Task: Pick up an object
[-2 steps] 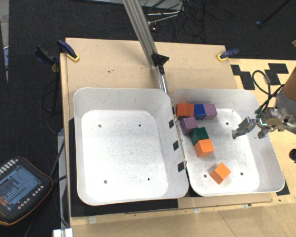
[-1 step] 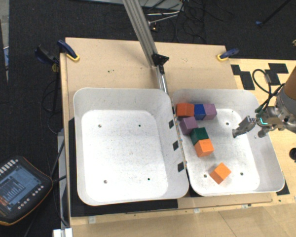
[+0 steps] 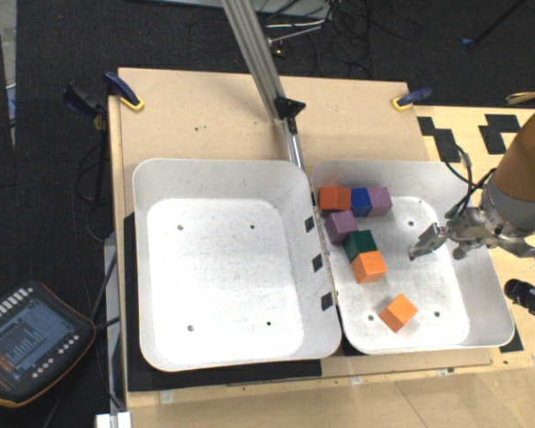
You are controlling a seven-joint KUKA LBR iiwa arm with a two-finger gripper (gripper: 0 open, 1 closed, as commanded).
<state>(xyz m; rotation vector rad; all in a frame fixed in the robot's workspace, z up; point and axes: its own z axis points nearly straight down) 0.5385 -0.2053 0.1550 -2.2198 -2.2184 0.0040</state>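
Over the right bin: tool hangs above bare floor, nothing between its fingers; spread too small and blurred to judge.

The arm is cut off at the right edge, so only its wrist end can be read. Blocks sit in the right bin's left half: an orange block, blue block and purple block in a touching row, below them a second purple block, a green block and another orange block. A lone orange block lies apart, tilted, near the front. All are plain-faced cubes, no legible markings. The left bin shares the tabletop. A handheld pendant at lower left has a lit screen, text unreadable.
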